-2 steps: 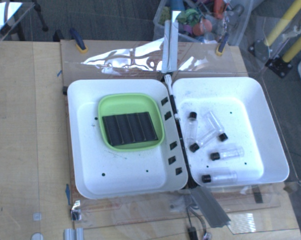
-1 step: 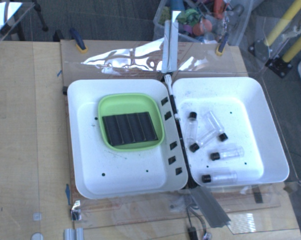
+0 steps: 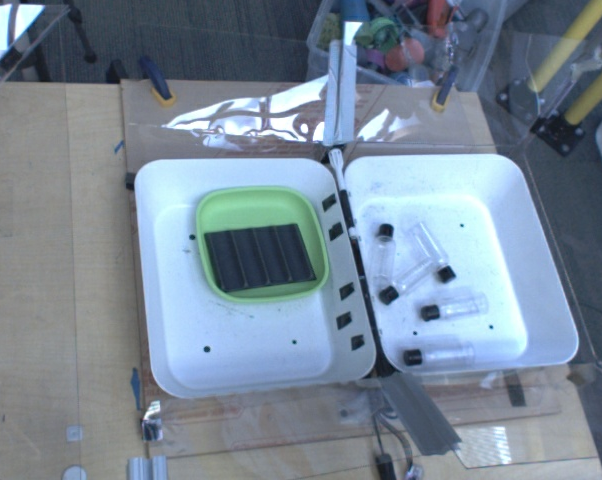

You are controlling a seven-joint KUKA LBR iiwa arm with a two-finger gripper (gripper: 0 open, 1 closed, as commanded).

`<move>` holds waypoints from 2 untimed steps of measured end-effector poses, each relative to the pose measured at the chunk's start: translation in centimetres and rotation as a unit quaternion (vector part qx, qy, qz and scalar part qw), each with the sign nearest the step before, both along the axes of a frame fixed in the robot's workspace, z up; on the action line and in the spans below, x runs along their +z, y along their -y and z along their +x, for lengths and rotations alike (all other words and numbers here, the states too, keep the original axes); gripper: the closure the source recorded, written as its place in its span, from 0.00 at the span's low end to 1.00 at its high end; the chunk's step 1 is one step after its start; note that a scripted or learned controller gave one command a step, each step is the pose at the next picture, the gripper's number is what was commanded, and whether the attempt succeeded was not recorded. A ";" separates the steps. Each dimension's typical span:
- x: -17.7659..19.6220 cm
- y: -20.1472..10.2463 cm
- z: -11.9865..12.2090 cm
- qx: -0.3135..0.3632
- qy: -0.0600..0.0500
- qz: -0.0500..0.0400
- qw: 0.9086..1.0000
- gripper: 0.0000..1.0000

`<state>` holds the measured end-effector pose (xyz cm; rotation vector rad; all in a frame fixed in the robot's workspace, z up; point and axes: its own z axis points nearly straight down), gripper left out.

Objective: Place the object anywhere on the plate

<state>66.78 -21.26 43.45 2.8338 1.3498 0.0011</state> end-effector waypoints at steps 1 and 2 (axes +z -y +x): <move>0.0 0.0 0.0 0.000 0.000 0.000 1.000 0.00; 0.0 0.0 0.0 0.000 0.000 0.000 1.000 0.00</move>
